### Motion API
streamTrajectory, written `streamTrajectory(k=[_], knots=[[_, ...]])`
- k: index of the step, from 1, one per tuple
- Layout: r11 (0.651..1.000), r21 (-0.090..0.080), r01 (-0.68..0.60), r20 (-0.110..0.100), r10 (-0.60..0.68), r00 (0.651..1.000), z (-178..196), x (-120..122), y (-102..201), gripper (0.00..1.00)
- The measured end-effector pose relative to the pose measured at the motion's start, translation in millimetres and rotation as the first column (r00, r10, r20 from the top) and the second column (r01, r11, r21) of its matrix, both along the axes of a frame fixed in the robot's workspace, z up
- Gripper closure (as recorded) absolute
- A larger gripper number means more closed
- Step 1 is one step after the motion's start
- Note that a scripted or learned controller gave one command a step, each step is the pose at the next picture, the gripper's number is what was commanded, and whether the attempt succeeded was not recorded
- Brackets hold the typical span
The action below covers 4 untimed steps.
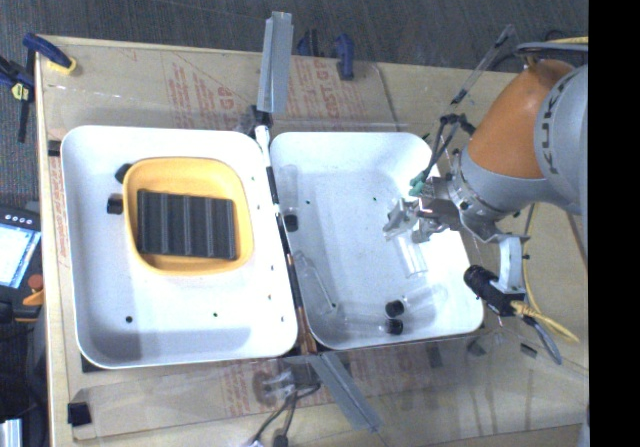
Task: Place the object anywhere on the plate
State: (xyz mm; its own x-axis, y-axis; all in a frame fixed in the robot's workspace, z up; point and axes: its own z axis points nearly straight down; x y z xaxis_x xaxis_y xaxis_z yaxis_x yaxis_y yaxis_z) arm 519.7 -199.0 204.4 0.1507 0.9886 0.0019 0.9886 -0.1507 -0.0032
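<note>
Yellow plate (190, 175) in left bin (90, 235) | clear object (420, 290) in right bin (340, 185) | gripper (408, 217) above it, grip unreadable | arm (530, 135) lettered "KUKA"

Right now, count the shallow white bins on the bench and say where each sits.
2. The left bin holds a yellow plate with a dark grooved insert. The right bin sits beside it, under the arm's gripper. None looks hidden.

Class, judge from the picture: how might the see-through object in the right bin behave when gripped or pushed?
The see-through object looks thin-walled, so probably light. Its glossy surface may slip in a grip. It lies on its side and seems rounded, so a push might roll it.
</note>
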Motion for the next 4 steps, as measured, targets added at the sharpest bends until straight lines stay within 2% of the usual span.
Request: streamTrajectory(k=[1,2,3,4], knots=[[0.973,0.001,-0.229,-0.003,0.229,0.973,-4,5,61,1.00],[0.942,0.000,-0.337,0.000,0.337,0.942,34,65,126,1.00],[0.887,0.000,-0.461,-0.001,0.461,0.887,-1,94,209,1.00],[0.888,0.000,-0.461,0.000,0.461,0.888,-1,94,209,0.00]])
